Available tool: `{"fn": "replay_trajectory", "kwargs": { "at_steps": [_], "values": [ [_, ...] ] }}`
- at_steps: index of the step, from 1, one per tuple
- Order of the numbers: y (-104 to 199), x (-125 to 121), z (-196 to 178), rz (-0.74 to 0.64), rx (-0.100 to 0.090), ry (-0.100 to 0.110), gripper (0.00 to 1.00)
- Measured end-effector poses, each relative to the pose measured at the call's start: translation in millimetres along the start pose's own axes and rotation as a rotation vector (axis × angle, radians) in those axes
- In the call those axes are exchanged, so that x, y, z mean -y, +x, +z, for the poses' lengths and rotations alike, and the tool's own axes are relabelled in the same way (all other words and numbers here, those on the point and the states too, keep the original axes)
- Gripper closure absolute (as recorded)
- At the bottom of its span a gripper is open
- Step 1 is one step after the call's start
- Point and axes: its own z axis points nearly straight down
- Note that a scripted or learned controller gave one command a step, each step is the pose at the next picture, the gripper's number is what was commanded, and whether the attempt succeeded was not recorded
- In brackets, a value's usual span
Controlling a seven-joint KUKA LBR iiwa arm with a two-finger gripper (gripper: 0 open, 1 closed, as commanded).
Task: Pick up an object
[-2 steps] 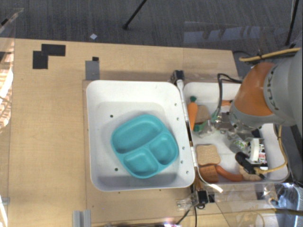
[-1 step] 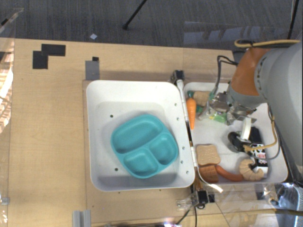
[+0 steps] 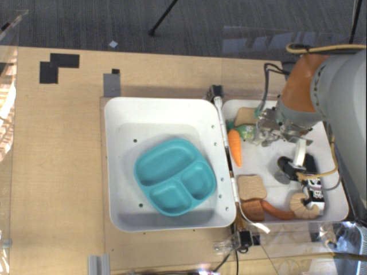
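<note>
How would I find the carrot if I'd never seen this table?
Look in the right-hand white bin, the one crowded with food. Along its left wall, above the brown bread slice, lies the carrot. It is the only bright orange, pointed thing there.

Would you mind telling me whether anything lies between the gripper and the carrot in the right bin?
Yes, partly: a small green item lies between the gripper and the upper end of the carrot. Nothing visible lies between the gripper and the carrot's lower half.
</note>
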Motion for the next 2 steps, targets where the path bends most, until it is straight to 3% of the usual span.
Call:
{"fn": "replay_trajectory", "kwargs": {
  "at_steps": [1, 2],
  "values": [
    [58, 13, -91, -0.026, -0.004, 0.001, 1.0],
    [66, 65, -85, 0.1, -0.001, 0.015, 1.0]
  ]
}}
